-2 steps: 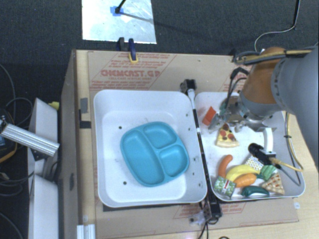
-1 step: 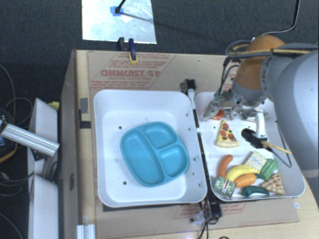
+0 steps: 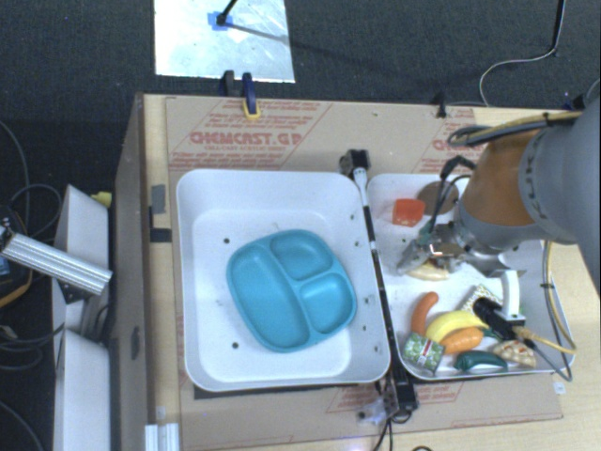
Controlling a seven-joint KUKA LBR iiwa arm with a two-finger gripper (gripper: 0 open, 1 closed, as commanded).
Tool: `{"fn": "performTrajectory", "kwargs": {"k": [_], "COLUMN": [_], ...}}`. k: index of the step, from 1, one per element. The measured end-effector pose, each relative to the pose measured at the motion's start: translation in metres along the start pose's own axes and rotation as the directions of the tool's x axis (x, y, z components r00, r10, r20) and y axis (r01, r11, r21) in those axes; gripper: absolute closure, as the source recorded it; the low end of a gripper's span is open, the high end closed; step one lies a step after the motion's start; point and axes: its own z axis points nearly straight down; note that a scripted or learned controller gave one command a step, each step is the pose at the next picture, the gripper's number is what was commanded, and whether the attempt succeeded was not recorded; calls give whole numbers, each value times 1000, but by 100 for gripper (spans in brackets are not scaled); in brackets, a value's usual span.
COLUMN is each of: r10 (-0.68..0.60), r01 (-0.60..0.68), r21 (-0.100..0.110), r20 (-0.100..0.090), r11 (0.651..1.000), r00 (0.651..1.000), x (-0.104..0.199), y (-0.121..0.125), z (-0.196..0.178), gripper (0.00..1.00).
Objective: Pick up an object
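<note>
My gripper [image 3: 416, 256] hangs low in the right bin [image 3: 387, 191], near its left wall, pointing down and to the left. Just beneath its tip lies a pale cream food piece [image 3: 428, 272], partly covered by it. A red-orange block [image 3: 408, 211] sits a little behind the gripper. Toward the bin's front lie a red sausage [image 3: 423, 307], a yellow banana [image 3: 453, 324], an orange carrot [image 3: 463, 339], a green piece [image 3: 481, 361], a pizza slice [image 3: 516, 351] and a small green-and-red packet [image 3: 424, 350]. Nothing is visibly held.
The left bin [image 3: 211, 205] holds a blue divided plate [image 3: 291, 289] in its middle. A black divider bar [image 3: 371, 242] runs between the two bins. My arm [image 3: 526, 191] reaches in from the right over the right bin's back half.
</note>
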Motion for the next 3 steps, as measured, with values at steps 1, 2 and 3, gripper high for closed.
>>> {"fn": "performTrajectory", "kwargs": {"k": [1, 2, 3], "r10": [-2, -2, 1], "r01": [2, 2, -1], "r21": [-4, 1, 0], "r20": [1, 0, 0], "r11": [1000, 1000, 1000], "r00": [1000, 1000, 1000], "x": [-7, 8, -11], "y": [68, 100, -20], "z": [-7, 0, 0], "gripper": [0, 0, 0]}}
